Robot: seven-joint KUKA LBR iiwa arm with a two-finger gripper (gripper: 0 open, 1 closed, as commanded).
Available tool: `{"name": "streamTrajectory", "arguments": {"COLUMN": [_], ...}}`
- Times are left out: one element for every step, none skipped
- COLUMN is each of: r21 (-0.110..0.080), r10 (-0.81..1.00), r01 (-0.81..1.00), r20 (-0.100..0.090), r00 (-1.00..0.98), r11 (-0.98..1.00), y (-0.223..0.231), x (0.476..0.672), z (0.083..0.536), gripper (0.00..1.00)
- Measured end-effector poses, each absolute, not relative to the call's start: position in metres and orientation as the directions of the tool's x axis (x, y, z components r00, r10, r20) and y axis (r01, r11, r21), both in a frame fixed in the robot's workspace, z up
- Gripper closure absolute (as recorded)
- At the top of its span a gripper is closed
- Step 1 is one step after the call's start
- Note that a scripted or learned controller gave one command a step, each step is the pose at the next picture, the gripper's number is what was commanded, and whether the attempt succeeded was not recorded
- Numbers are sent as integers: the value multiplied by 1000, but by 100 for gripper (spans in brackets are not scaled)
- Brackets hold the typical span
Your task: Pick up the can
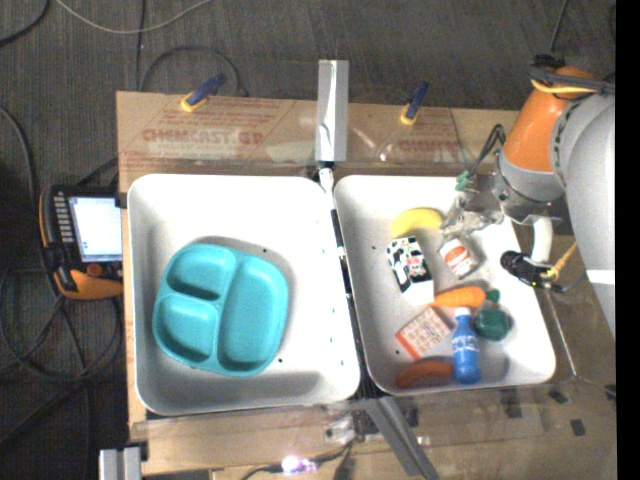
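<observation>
The end effector [467, 211] hangs over the far right part of the right bin [520, 368]; whether it is released or clenched cannot be told from this slant. Just below it, nearly touching its tip, lies the can [459, 259], white with a red label, tilted on the bin floor – nothing shows it gripped. To the left of the end effector and close by sits a yellow banana [415, 220], and just beyond that, lower left, a black-and-white patterned carton [408, 263] stands near the bin's left wall. Further below the can come an orange carrot [460, 296] and a dark green round object [492, 321], side by side, with the blue bottle [465, 346] and a red-and-white packet [425, 332] just under them. At the bin's near edge, furthest down from the end effector, lies a reddish sausage-shaped item [425, 373]. Well apart to the left, across the divide between the bins, the left bin [160, 198] holds a teal compartment plate [221, 306] – three sections, lying flat. Beyond that, off the bench's left side, rests an orange-edged pendant with a lit screen [85, 233]
</observation>
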State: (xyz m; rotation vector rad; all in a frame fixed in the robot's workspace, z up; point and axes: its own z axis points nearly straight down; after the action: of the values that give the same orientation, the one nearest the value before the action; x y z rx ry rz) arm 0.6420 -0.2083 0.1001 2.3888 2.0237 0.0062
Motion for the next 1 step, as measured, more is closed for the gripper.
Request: {"name": "streamTrajectory", "arguments": {"r21": [10], "r10": [987], "r01": [987], "r20": [-2], "r00": [163], "r11": [-163], "y": [-206], "x": [642], "z": [100], "gripper": [0]}}
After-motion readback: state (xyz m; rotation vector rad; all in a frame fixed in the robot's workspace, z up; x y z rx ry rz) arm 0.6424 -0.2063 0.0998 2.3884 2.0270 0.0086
